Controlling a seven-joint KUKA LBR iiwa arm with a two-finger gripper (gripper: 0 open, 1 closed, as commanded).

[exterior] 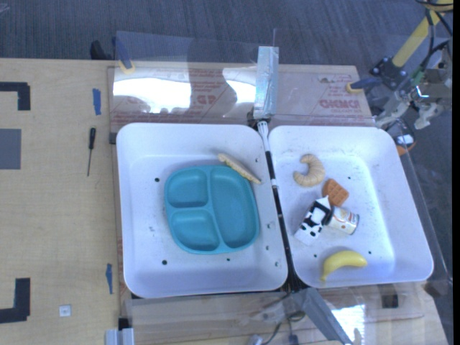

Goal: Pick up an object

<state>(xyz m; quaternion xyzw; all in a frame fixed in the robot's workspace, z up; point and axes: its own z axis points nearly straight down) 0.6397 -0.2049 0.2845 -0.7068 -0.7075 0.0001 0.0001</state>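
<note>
The wooden bench (50, 214) carried a screwdriver (90, 149), then the left bin (136, 192) with a blue divided plate (212, 208). The right bin (381, 164) held a croissant (310, 169), cracker (335, 191), cow-patterned carton (315, 220) and banana (343, 262). Grey carpet (215, 6) lay beyond.

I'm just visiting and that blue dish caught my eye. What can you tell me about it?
The blue plate is a teal, plastic-looking tray with rounded corners, split into three compartments: two small ones on one side and one long one on the other. It lies flat, slightly turned, in the middle of the left bin. A thin tan stick rests across its upper right rim.
</note>
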